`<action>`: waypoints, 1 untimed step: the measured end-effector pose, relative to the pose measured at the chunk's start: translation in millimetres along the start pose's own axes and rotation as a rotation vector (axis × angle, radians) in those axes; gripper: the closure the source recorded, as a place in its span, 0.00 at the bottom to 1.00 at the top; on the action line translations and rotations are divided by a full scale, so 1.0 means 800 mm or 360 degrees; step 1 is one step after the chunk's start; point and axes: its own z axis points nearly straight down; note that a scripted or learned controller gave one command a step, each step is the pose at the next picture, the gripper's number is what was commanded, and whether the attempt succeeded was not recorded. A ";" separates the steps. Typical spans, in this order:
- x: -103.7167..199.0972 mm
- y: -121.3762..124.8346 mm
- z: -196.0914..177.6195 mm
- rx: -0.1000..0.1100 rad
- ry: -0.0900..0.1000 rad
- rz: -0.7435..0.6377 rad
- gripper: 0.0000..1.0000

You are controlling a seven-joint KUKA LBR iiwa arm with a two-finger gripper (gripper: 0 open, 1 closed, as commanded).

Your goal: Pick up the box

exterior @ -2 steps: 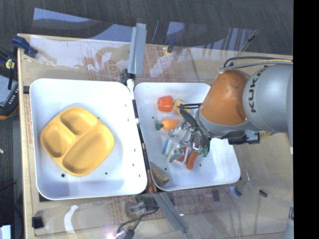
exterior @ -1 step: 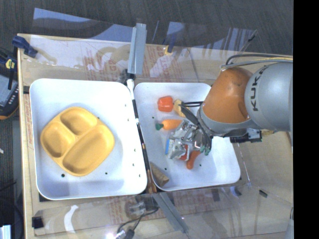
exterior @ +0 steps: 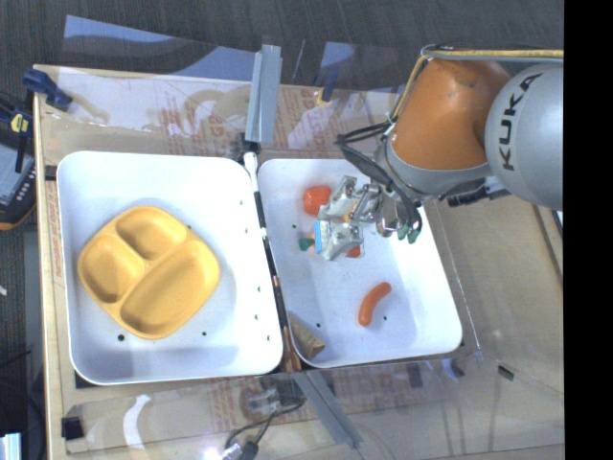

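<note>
Found the gripper (exterior: 338,228), grip state impossible to tell, low beside a red toy (exterior: 316,199) mid-frame, well apart from the likely box (exterior: 307,335) at the right bin's (exterior: 433,290) lower-left corner, so risked seizing the wrong item.

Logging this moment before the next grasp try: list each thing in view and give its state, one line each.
yellow tray: flat in the left bin, compartments bare.
tool: low over the right bin, among small items.
orange-red round item: lying in the right bin, beside the tool.
sausage-shaped item: lying free in the right bin, apart from the tool.
brown piece: resting at the right bin's near left corner.
</note>
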 end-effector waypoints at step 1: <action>0.016 0.057 -0.076 0.0000 -0.0001 -0.0106 1.00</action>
